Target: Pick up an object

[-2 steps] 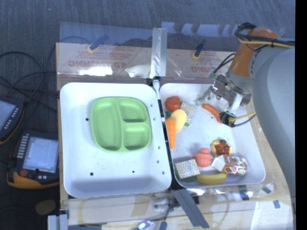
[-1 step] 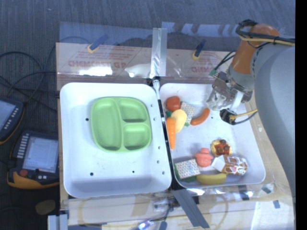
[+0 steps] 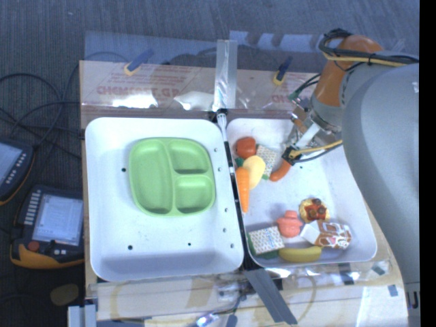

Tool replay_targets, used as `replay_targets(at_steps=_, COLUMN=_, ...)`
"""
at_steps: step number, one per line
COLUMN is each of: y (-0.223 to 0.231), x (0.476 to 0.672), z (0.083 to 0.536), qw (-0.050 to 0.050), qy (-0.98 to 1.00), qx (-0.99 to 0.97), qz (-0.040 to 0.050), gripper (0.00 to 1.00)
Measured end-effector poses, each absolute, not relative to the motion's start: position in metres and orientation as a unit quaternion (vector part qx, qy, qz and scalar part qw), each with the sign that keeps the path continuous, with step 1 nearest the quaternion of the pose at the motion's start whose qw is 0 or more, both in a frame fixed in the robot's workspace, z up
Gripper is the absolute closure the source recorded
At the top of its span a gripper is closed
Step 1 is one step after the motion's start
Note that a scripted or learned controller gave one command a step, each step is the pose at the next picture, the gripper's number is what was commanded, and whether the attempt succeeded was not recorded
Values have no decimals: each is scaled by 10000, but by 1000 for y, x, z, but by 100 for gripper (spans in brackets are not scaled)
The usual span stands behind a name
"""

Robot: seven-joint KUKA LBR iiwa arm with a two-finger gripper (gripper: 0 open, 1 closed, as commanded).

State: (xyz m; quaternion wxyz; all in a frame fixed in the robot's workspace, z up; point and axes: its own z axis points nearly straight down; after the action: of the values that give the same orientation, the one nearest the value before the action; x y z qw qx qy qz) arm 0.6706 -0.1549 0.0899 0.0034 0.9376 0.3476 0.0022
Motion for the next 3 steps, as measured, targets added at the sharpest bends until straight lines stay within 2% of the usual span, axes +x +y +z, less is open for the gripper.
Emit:
replay_targets(at_steps=1, y=-133, x=654, z=90, qw=26, qy=2201, qx=9755, qz=38, gripper=100)
replay_targets(at_steps=2, y=-197, x=650, z=113, qw=6, qy=3292, qx=9443, qz=-23, gripper=100)
replay_targets(at_steps=3, y=-171, x=642, z=105, qw=-8, qy=1563, qx=9877, qz=-29, gripper=100)
